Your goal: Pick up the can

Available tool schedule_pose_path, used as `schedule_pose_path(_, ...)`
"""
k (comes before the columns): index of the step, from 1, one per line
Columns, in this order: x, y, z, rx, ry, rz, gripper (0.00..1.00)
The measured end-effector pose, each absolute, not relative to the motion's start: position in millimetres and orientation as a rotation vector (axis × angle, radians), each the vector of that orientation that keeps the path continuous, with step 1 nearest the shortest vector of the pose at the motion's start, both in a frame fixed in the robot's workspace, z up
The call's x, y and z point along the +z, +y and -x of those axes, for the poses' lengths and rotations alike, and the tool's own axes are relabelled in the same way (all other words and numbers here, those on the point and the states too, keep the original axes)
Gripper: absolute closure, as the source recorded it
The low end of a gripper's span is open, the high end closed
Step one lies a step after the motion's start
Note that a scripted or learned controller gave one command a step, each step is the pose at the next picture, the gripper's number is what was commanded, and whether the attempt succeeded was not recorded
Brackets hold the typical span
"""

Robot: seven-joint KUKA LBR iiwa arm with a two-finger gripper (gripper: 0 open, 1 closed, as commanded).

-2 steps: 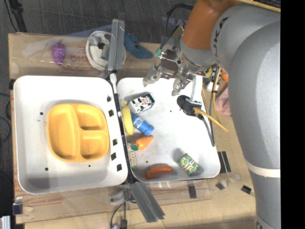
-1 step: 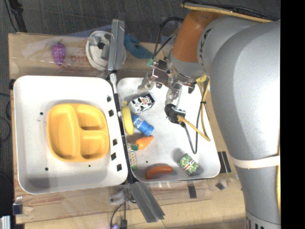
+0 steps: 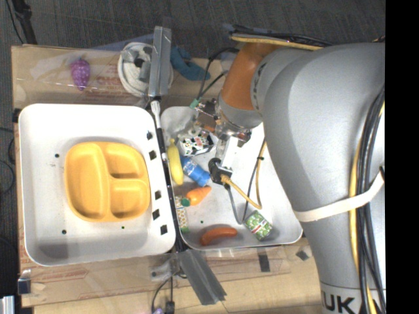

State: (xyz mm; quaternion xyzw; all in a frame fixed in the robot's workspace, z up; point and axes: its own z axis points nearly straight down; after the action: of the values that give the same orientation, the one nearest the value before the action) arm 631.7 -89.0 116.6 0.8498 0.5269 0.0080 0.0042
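The can (image 3: 258, 226) is small and green with a red and white label. It lies on its side near the front right corner of the right bin (image 3: 278, 208). My gripper (image 3: 201, 128) hangs over the back left part of that bin, well away from the can, just above a black-and-white patterned object (image 3: 194, 144). Nothing can be made out held in it.
In the right bin a yellow banana (image 3: 175, 165) lies along the left wall, with a blue bottle (image 3: 196, 173), an orange carrot (image 3: 198, 194) and a reddish sausage (image 3: 218, 234). The left bin (image 3: 39, 241) holds a yellow divided plate (image 3: 107, 179). My grey arm covers the bench's right side.
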Motion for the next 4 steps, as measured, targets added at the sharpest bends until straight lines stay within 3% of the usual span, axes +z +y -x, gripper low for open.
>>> schedule_pose_path(1, 127.0, -86.6, -633.5, 0.030, 1.662, -2.658, 1.00)
schedule_pose_path(2, 234.8, -83.1, -614.6, -0.003, 1.734, -2.622, 1.00)
schedule_pose_path(3, 234.6, -83.0, -614.6, -0.004, 1.735, -2.622, 0.00)
schedule_pose_path(4, 118.6, -93.2, -632.2, -0.006, 2.117, -2.328, 0.00)
